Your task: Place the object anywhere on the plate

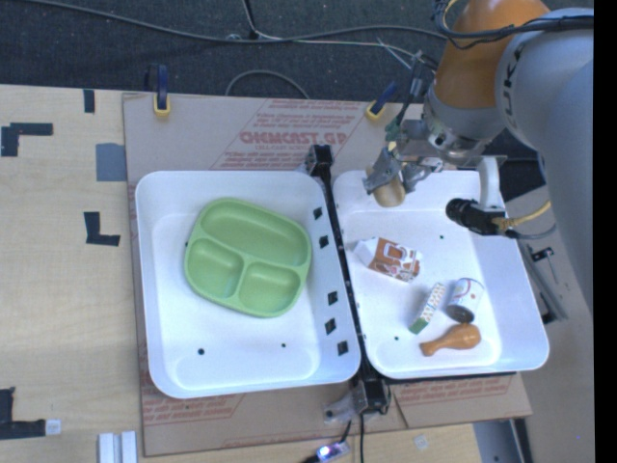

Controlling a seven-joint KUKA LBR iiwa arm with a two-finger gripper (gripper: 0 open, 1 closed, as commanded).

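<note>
The gripper (393, 183) hangs above the far left corner of the right bin (501, 287), close to the divider between the two bins. A small tan, rounded object (388, 195) sits right at its fingertips, and the fingers look closed around its upper part, so it reads as pinched and lifted, though the slanting view makes it hard to be sure the object is clear of the bin floor.

By that reading, the step in hand is the carry: the pick looks done and the placing is not yet done. The green plate (249, 257) lies in the left bin (164, 355), well apart from the gripper, on the other side of the divider and nearer the camera. The next move calls for travel leftward over the divider with enough height to clear it, then a descent above one of the plate's compartments before letting go.

Other things lie in the right bin, nearer the camera than the gripper: a white and brown packet (390, 258), a small stick-shaped pack (429, 307), a little can (465, 298) and an orange, pear-shaped toy (451, 339).
</note>
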